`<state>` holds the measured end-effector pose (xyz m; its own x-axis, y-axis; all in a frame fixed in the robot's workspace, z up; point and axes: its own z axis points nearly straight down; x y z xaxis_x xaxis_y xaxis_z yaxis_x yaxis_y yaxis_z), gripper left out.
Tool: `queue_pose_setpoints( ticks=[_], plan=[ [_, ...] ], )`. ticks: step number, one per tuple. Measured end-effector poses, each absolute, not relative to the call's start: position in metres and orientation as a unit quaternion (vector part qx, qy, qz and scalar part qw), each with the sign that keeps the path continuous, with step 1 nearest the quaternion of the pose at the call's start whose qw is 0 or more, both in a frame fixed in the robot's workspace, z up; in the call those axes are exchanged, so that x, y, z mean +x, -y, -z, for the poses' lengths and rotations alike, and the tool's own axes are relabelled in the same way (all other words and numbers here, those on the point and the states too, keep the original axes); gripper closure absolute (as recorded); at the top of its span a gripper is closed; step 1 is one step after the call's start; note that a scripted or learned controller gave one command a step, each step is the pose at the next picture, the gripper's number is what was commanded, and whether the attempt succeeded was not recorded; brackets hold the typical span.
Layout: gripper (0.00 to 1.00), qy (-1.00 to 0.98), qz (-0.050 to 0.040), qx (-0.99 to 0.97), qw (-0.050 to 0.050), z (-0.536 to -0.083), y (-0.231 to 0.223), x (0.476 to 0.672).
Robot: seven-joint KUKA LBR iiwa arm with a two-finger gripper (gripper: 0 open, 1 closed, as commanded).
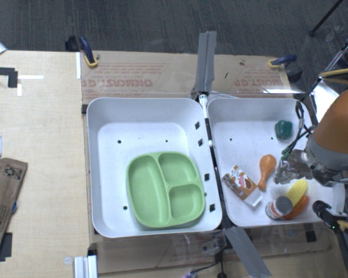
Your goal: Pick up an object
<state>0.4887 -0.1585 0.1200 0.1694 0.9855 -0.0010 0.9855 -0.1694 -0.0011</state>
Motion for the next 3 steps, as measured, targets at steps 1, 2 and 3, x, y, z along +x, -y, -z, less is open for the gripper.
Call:
queue_pose_setpoints(
  ticks=[1, 2, 3],
  plan=[
    [0.00, 0.447, -0.0019, -0.895, 0.001, -0.149, 0.188, 0.513],
    [0.00, 0.373, -0.0024, -0.928, 0.001, -0.100, 0.106, 0.582],
    [0.00, 0.587, -0.0016, -0.810, 0.001, -0.103, 0.096, 0.521]
  ],
)
